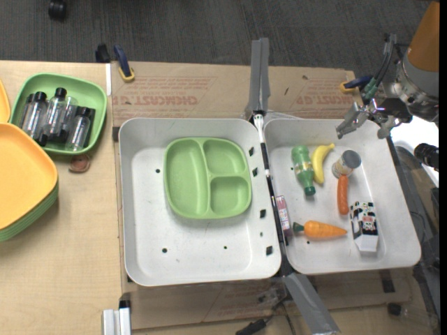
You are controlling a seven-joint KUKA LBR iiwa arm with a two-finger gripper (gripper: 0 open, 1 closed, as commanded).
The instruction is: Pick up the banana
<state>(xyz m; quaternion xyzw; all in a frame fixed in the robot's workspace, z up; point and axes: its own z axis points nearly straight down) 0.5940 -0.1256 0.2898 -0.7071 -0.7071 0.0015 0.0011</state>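
Banana (321,161) is lying in the right-hand white bin (391,253), in its upper part, just beside a green bottle (304,169) on its left and near a small round-capped jar (345,164) on its right, its long axis running roughly top to bottom of the camera view with a slight curve. Pincer (368,117) is hanging over the bin's upper right rim, up and to the right of the banana, carrying nothing; I cannot tell how wide it is standing, so the coming move is likely calling for travel down-left toward the fruit.
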